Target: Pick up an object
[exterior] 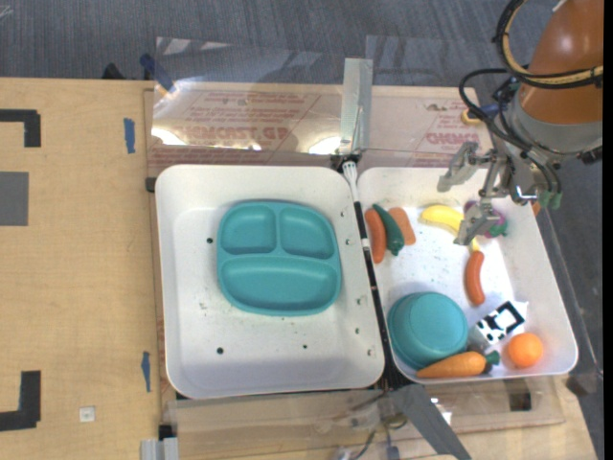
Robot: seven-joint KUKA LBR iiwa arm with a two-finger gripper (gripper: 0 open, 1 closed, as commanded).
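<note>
Approach step, nothing lifted. Gripper (482, 197) hung over right bin (560, 300) back corner, fingers spread wide, empty; purple object (490, 222) just below fingertips, banana (442, 218) beside. Next: descend, straddle purple object, close

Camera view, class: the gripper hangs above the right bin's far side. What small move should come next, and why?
Probably a short descent onto the small purple object. The gripper hovers right over it, with the yellow banana beside it and the red sausage nearer the camera, so going straight down should avoid both.
</note>
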